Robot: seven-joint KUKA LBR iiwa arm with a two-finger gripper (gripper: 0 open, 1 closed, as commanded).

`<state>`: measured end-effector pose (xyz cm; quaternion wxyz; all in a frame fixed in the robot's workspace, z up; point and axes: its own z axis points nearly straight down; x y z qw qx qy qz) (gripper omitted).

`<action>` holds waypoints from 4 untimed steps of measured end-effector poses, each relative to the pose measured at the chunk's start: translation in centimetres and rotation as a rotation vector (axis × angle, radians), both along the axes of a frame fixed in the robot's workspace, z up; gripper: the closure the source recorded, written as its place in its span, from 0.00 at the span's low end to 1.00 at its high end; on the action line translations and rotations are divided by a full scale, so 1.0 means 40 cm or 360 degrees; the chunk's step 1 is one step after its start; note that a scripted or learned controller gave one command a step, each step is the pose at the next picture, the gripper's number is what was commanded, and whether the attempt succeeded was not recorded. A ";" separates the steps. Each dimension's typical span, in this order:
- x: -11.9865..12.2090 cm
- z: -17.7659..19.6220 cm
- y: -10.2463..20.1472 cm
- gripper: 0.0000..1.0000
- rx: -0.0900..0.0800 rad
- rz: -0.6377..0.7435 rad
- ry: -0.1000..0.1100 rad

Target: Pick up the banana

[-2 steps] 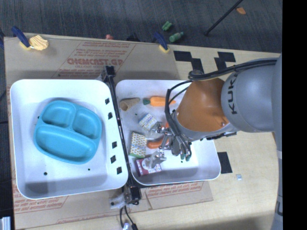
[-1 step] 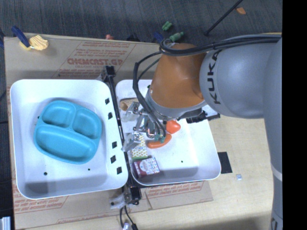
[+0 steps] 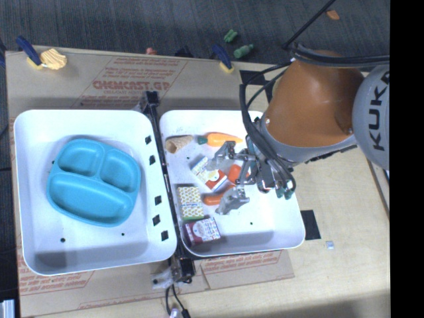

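Note:
My gripper [image 3: 228,177] hangs over the middle of the right bin [image 3: 265,234], reaching in from the right. Its two metal fingers are spread wide apart, one finger [image 3: 222,152] toward the back and the other toward the front, so it is open. Between them lie a white packet [image 3: 205,169] and a small orange piece [image 3: 234,173], neither squeezed. A pale tan, slightly curved piece [image 3: 177,143] lies at the bin's back left corner, clear of the fingers; I cannot tell whether it is the banana.
The right bin also holds an orange carrot-like piece [image 3: 222,138], another orange piece [image 3: 212,200], a green-yellow box [image 3: 191,203] and a maroon box [image 3: 203,230]. A blue compartment plate [image 3: 96,181] lies in the left bin [image 3: 30,197]. The arm's orange band [image 3: 311,105] overhangs the right bin's far edge.

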<state>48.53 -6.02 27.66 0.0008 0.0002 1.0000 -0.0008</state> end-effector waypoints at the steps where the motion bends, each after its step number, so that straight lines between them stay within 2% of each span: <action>1: -0.006 -0.214 0.137 0.00 0.0002 -0.0059 0.0008; 2: -0.016 -0.213 0.336 0.00 0.0002 0.0055 0.0004; 3: 0.003 -0.463 0.499 0.00 0.0002 -0.0016 0.0004; 4: 0.006 -0.438 0.499 1.00 0.0001 -0.0013 0.0000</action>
